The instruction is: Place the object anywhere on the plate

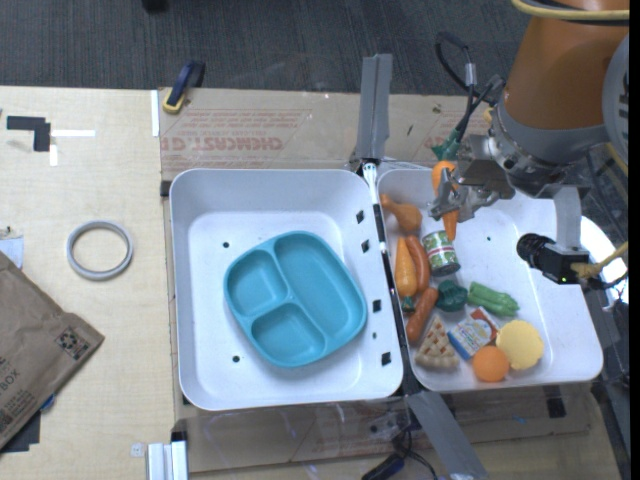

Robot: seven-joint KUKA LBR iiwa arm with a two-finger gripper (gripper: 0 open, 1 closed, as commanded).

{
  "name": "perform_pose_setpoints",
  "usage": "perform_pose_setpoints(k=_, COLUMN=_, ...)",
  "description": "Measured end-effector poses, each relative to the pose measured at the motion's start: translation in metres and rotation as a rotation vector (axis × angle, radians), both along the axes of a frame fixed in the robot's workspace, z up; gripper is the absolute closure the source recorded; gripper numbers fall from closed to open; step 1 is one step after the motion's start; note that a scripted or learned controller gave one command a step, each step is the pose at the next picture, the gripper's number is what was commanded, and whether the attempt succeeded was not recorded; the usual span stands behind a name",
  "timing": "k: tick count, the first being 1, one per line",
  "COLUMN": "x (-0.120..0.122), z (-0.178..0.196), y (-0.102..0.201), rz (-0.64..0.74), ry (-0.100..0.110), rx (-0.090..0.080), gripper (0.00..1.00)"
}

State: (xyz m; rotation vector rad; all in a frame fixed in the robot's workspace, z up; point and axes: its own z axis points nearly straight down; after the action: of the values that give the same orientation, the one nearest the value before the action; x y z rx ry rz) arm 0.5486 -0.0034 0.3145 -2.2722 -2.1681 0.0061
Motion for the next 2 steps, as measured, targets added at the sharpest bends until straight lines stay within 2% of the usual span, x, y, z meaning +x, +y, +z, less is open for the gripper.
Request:
perform_pose_setpoints(k=1, x=-0.023, z=-0.024, y=0.061, rz=-0.319, ry=0.004, rx=-0.003, gripper=1.00)
perform_pose_setpoints(k=2, x=-0.020, z=-0.127, y=0.095, rz=-0.320, ry=0.005, rx=-0.003, gripper=1.00)
